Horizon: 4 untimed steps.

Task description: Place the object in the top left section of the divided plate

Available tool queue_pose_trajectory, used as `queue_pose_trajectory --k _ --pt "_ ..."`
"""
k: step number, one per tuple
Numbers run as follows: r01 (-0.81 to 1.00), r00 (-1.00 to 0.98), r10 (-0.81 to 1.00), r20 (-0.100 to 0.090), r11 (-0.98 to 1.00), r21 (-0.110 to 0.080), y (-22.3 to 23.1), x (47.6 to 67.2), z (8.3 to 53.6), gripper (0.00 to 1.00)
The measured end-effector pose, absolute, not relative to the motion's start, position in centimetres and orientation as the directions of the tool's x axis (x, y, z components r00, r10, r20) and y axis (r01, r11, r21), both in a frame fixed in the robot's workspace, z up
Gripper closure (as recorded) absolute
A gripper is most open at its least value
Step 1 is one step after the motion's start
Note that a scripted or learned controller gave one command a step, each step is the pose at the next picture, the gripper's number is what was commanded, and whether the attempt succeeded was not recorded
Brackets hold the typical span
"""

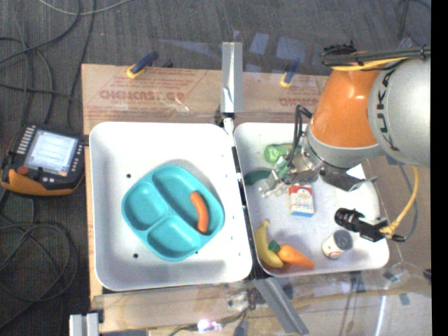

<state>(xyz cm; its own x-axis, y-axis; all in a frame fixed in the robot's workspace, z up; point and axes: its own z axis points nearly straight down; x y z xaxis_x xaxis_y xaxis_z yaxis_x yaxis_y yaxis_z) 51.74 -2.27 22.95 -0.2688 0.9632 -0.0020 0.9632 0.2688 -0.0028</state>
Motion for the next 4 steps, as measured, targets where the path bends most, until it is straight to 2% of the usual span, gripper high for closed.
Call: queue_pose_trajectory --k 1,2,3,4 --pt "0.927 -0.375 0.927 0.001 0.375 -0.004 5.3 48.3 20.5 1.0" --pt "0.892 -0.452 0.892 0.001 0.452 -0.006 9.6 48.3 18.2 1.0" --pt "0.893 -0.451 0.893 0.002 0.451 -0.009 9.6 48.3 19.0 1.0" --pt "0.869 -0.495 0.869 -0.001 0.495 -0.004 7.6 48.4 18.3 1.0"
